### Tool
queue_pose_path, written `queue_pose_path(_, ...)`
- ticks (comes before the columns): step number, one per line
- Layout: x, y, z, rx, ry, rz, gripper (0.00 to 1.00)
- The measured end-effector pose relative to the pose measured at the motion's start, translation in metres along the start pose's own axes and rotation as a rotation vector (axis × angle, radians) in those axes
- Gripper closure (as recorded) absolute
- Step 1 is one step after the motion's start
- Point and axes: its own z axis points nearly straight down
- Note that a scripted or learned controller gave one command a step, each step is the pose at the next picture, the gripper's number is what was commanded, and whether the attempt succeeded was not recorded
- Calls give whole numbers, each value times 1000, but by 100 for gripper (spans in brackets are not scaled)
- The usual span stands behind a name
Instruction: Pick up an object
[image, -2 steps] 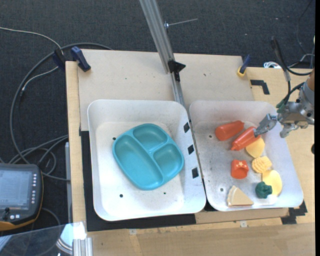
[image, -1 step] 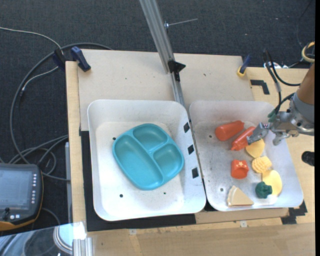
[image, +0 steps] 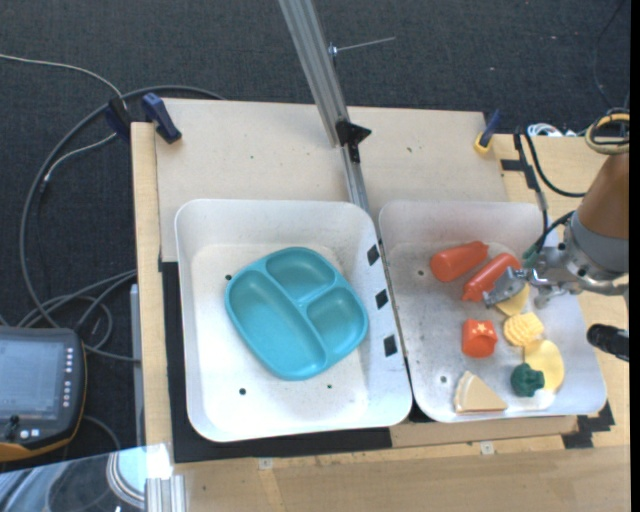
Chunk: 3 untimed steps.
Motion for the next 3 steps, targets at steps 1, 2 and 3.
queue_pose_path(1,1,-1,44,-3,0,-1,0)
queue_pose_path(2,1,1,29,-9,-1,-2,100)
queue_pose_path(3,2,5,-15,-24,-10,-2,100)
